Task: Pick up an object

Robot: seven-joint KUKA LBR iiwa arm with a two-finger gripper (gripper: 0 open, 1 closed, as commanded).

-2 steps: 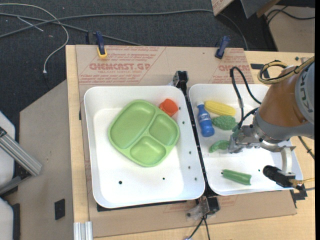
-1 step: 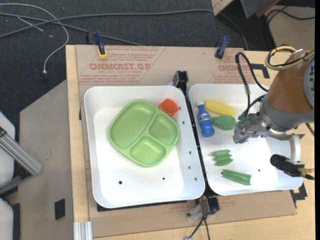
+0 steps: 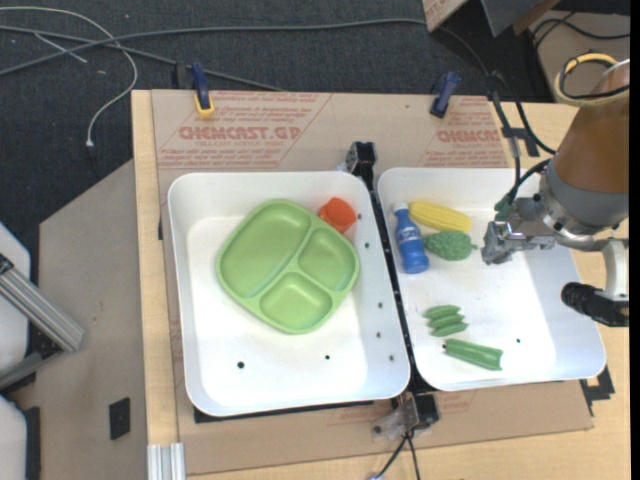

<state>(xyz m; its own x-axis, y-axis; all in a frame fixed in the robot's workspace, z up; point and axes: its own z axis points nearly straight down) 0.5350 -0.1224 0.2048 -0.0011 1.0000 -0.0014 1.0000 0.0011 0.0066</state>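
My gripper (image 3: 496,246) hangs over the right bin (image 3: 560,358), just right of a green broccoli-like piece (image 3: 448,245). Nothing shows between it and the bin floor. A yellow corn cob (image 3: 439,216) lies at the bin's back, and a blue bottle (image 3: 409,240) rests along its left wall. Nearer the front lie a green pea pod (image 3: 445,319) and a longer green pod (image 3: 472,353). The grey arm with its orange band (image 3: 600,128) comes in from the right and hides the bin's back right corner.
The left bin (image 3: 200,348) holds a light green divided plate (image 3: 288,265) and a small orange object (image 3: 338,213) at the plate's back right edge. A black divider (image 3: 385,268) runs between the bins. Cardboard lies under both, held by blue clamps (image 3: 203,98).
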